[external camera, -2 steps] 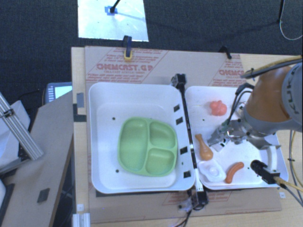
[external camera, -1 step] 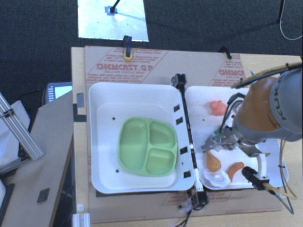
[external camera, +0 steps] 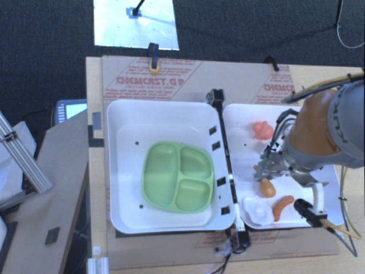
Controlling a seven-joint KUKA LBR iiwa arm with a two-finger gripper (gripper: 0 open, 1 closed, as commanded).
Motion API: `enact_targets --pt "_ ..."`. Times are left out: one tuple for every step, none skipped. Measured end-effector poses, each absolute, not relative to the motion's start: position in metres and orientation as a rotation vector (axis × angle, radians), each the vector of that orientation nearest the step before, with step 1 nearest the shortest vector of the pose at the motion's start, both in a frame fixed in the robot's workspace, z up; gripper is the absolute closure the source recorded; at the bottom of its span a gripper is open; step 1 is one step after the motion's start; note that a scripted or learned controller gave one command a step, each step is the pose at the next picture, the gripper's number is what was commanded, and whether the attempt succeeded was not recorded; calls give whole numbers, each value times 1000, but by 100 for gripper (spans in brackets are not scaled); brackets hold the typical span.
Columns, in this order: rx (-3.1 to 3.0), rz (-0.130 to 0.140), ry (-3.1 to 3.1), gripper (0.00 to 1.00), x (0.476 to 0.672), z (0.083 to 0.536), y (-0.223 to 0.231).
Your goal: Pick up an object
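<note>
My gripper (external camera: 266, 172) hangs low in the right bin (external camera: 239, 116), near its middle. Directly under its tip and touching or nearly touching it lies a small orange rounded object (external camera: 267, 188). A pink-red lumpy object (external camera: 262, 130) sits toward the back of that bin, apart from the gripper. In the front corner lie an orange-red sausage shape (external camera: 283, 207) and a white fried-egg-like piece (external camera: 256, 212). The arm's body hides the bin's right part.
The left bin (external camera: 122, 153) holds a green divided plate (external camera: 178, 177) near its centre. A black divider (external camera: 223, 153) with clips runs between the two bins. Cardboard lies under both bins, with a tablet off the bench's left side.
</note>
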State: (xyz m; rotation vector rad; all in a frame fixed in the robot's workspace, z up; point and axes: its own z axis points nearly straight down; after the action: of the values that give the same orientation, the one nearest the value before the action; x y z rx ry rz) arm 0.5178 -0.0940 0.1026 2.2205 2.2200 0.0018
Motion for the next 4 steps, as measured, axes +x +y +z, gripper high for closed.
enact_targets --pt "2213 7 2222 100 522 166 -92" --pt "2212 7 2222 100 524 220 -92" --pt "2212 5 2224 100 526 257 -92" --pt "2212 4 2231 100 528 244 -37"
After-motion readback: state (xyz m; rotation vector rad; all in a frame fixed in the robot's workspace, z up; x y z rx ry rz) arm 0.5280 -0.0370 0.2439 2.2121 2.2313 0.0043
